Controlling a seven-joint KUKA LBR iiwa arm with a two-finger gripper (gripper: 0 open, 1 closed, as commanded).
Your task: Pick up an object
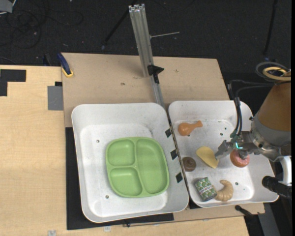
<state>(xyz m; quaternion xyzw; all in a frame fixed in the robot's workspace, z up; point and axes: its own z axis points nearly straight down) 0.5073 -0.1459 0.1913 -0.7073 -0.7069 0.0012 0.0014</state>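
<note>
1. Croissant (225, 191), tan and ridged, and a green packet (204, 188) lie at the bin's near edge, below the claw (232, 149)
2. Whether the claw is spread or clenched, I cannot tell; a glossy red round piece (240, 160) sits just beside it and could roll off if nudged
3. Yellow wedge (207, 157), smooth, lies just left; closing between both could catch neither
4. White right bin (196, 113) looks slick, so toys may slide
</note>
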